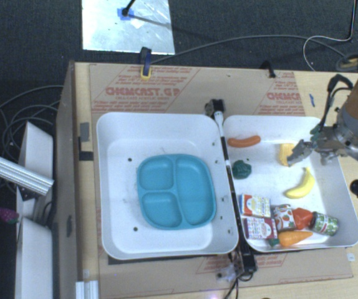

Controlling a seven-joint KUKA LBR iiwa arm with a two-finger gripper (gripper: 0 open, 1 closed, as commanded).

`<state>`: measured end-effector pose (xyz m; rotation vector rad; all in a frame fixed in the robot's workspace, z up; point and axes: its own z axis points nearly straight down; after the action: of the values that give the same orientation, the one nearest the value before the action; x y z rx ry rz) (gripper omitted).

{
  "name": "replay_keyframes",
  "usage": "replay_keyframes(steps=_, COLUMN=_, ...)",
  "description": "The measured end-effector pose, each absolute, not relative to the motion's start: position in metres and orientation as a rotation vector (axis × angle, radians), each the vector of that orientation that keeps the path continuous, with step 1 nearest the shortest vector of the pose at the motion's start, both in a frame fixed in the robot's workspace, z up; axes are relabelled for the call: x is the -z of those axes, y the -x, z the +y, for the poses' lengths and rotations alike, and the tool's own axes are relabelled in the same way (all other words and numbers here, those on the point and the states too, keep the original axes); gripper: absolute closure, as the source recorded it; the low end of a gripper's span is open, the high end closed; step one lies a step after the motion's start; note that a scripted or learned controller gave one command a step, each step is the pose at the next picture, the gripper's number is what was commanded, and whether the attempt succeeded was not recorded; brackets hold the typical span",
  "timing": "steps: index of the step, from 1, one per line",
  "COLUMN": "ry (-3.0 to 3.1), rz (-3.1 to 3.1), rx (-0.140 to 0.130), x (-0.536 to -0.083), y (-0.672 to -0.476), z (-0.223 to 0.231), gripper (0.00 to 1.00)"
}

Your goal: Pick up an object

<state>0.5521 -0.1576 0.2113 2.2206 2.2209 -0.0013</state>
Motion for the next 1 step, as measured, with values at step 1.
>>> replay_keyframes(steps=1, ry=-2.219, rz=2.224, rx=0.0, x=-0.1456, y=-0.5828, z=-0.1514, gripper=0.0)
